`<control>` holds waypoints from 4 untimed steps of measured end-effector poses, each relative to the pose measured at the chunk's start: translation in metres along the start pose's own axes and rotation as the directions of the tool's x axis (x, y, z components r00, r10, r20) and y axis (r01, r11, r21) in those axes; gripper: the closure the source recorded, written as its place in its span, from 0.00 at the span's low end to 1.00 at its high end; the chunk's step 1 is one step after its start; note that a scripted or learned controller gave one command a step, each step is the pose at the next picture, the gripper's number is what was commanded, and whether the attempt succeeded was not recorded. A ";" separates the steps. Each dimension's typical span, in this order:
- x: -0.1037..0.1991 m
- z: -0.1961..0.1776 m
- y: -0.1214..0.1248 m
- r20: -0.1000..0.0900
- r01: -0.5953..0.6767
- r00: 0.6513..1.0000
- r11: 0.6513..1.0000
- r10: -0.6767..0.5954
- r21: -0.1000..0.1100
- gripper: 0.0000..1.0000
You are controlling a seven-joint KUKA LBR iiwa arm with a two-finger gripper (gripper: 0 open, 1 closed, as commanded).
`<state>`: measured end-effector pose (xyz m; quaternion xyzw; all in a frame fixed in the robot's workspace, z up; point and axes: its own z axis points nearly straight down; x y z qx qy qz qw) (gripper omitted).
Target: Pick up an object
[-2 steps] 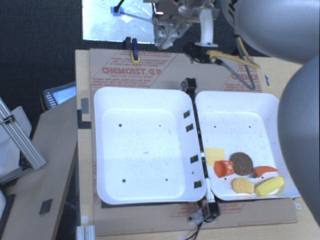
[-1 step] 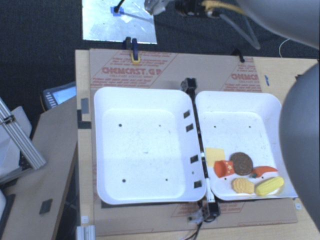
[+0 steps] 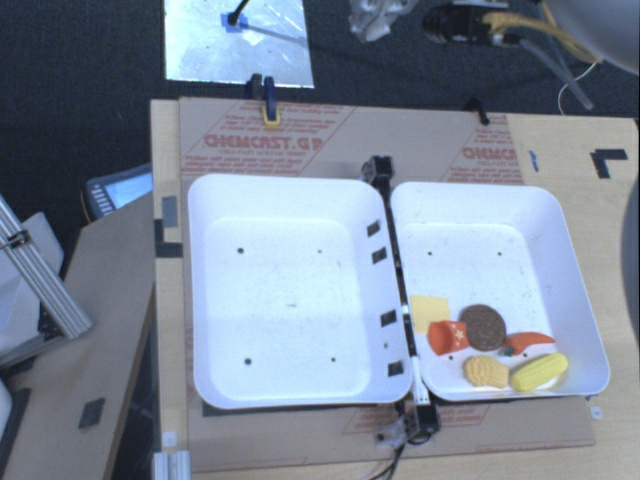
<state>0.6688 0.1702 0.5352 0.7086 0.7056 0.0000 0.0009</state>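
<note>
Toys sit bunched in the near corner of the right bin (image 3: 560, 228): a yellow square (image 3: 428, 310), a red piece (image 3: 447, 337), a brown disc (image 3: 483, 326), an orange-red wedge (image 3: 530, 341), a tan ridged piece (image 3: 486, 371) and a yellow corn cob (image 3: 538, 371). The left bin (image 3: 290, 218) has bare floor. The gripper (image 3: 378, 13) hangs beyond the counter's far edge, well apart from the pile; whether the jaws are open or closed I cannot tell.

Best target is probably the corn cob, outermost beside the bin's near wall. Its long axis runs left to right, right end tipped slightly away. Jaws should close across its short width, descending clear of the tan piece touching its left end.
</note>
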 end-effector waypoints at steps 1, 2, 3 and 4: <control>-0.102 0.000 0.000 0.002 -0.005 1.000 1.000 0.005 0.000 1.00; -0.168 0.000 -0.001 0.001 -0.002 1.000 1.000 0.002 -0.001 1.00; -0.263 0.000 0.000 0.002 -0.003 1.000 1.000 0.003 -0.002 1.00; -0.339 0.000 0.000 0.002 -0.001 1.000 1.000 0.001 -0.002 1.00</control>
